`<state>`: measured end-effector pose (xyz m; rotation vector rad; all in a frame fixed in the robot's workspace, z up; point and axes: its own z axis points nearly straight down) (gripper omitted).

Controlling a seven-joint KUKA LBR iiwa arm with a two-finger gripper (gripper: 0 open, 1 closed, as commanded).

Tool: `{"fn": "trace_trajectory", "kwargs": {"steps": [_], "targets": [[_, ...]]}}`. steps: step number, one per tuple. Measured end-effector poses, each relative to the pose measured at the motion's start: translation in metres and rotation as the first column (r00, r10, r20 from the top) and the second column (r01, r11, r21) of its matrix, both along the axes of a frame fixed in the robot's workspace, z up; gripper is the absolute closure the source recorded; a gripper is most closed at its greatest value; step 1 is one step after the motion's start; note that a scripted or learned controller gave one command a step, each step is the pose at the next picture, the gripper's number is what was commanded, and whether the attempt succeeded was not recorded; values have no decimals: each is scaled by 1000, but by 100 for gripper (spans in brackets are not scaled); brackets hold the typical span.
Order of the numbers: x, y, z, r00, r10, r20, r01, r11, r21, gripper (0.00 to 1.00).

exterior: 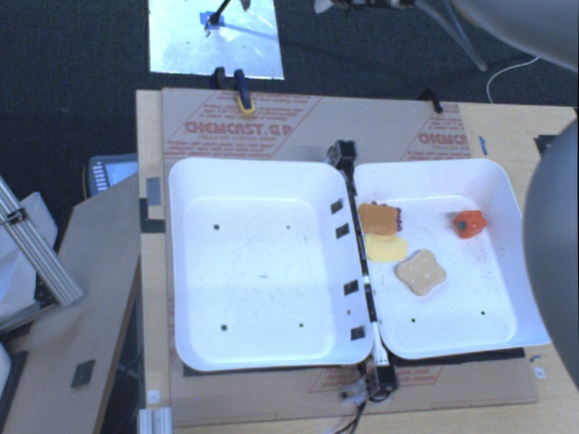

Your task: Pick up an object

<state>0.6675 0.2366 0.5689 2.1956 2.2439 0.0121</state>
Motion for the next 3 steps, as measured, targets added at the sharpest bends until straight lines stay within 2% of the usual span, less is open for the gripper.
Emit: {"fn": "trace_trajectory", "kwargs": {"steps": [1,2,3], "targets": [[0,1,12,1000,4,3,-4,1000,1,100],[0,1,11,1000,4,2,-4,1000,1,0],[-1,1,23,1000,9,4,-9,1000,2,100]]}}
